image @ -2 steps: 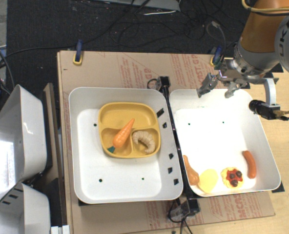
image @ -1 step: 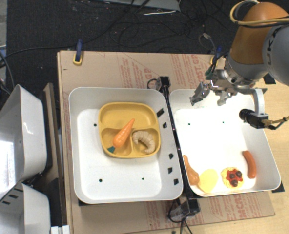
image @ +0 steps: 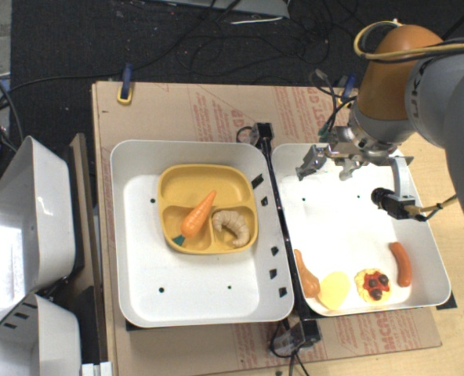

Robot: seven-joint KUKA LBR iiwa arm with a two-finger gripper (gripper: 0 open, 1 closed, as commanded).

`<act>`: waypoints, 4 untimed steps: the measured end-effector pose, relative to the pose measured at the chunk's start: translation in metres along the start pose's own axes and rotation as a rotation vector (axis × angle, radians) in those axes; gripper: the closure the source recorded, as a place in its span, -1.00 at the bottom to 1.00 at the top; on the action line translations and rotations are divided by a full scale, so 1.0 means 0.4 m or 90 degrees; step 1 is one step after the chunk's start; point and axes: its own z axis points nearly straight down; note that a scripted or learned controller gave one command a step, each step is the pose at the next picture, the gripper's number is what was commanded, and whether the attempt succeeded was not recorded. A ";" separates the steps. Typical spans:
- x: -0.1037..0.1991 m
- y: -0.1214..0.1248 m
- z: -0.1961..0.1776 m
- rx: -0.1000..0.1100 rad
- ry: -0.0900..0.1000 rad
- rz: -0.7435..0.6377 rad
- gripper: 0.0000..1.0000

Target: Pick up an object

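**Everything worth grabbing lies toward the near edge, away from my fingers**

I hang over the far edge of the right bin [image: 420, 210], my gripper [image: 331, 165] spread wide with nothing between the fingers.

The left bin [image: 138, 210] carries a yellow divided plate [image: 173, 182] near its far side, holding a toy carrot [image: 198, 214] and a shrimp [image: 233, 227]; that lies across the divider from me.

Closer targets sit in my own bin, lined along its near edge: a small pizza [image: 373, 283] and a yellow disc [image: 335, 290], a chicken drumstick [image: 306, 274] at the near left corner, and a sausage [image: 402, 263] toward the near right corner.

The sausage's long axis runs roughly far-to-near, so I judge my fingers should close across it.
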 end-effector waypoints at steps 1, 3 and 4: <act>-0.010 0.004 0.111 0.001 0.000 0.001 -1.00; -0.006 0.007 -0.084 -0.006 0.000 -0.001 1.00; -0.012 0.013 -0.193 -0.005 0.000 -0.001 1.00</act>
